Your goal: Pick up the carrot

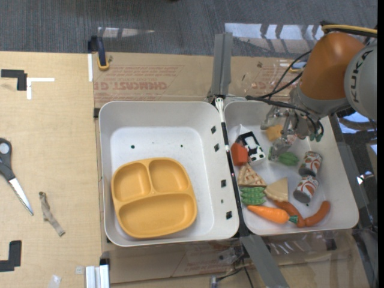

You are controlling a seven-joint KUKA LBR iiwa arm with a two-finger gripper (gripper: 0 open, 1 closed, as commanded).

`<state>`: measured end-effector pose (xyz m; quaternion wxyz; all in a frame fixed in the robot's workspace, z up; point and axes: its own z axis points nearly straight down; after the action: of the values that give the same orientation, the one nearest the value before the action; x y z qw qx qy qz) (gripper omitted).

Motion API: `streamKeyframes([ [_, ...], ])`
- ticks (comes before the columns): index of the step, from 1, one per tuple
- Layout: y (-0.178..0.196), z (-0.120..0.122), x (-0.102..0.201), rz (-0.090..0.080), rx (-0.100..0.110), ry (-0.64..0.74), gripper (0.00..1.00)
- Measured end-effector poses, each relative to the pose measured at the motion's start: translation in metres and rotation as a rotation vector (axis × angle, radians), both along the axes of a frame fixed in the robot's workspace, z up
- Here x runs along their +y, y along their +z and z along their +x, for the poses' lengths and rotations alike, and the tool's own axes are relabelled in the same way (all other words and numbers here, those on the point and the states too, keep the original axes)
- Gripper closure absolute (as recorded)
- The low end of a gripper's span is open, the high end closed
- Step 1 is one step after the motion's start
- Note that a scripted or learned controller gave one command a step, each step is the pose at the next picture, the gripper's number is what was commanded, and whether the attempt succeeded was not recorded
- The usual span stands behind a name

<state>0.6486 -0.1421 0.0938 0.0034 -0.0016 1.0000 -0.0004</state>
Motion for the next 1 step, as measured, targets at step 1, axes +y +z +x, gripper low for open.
streamKeyframes([
  [1, 0.0002, 0.0113, 0.0044, 0.002, 0.003, -0.245, 0.0],
])
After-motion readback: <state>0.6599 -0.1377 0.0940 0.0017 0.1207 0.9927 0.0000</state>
